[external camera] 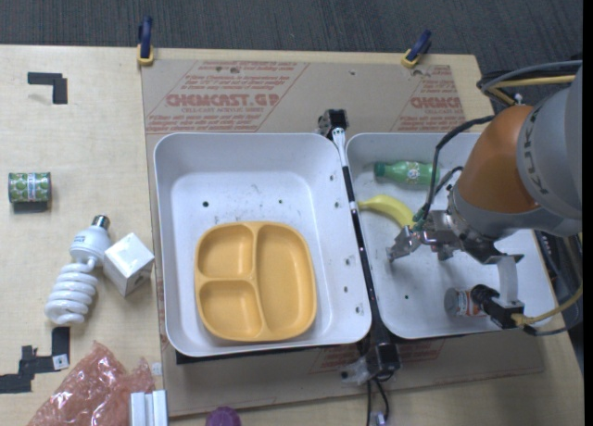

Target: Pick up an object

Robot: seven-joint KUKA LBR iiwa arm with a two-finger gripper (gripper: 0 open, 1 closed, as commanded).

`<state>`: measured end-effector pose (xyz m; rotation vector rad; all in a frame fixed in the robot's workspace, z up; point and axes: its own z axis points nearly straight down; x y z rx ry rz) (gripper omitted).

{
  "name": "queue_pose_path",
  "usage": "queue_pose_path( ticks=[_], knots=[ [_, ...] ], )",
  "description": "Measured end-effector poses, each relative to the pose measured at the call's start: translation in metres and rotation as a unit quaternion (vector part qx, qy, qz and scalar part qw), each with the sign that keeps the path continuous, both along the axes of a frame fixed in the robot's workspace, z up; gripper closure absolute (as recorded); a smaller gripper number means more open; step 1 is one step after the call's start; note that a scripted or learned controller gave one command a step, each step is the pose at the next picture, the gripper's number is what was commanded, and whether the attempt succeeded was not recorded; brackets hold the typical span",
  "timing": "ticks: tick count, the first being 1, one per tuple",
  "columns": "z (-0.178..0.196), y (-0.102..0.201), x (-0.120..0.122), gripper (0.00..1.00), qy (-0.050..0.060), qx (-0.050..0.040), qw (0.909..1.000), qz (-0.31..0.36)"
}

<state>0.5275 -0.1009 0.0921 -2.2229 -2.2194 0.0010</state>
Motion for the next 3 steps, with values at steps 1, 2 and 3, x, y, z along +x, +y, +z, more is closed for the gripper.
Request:
queue_pose_path(
  ticks=[1, 2, 3],
  knots=[
    [0.0098, -0.0006, 0.0008, 1.00, -0.001, -0.0004, 1.0000, 0.000],
    [0.0098, -0.0006, 0.0008, 0.00, -0.001, -0.0005, 1.0000, -0.001],
    [0.0195, -0.0013, 0.0017, 1.00, -0.002, -0.0009, 1.0000, 0.000]
  ],
)
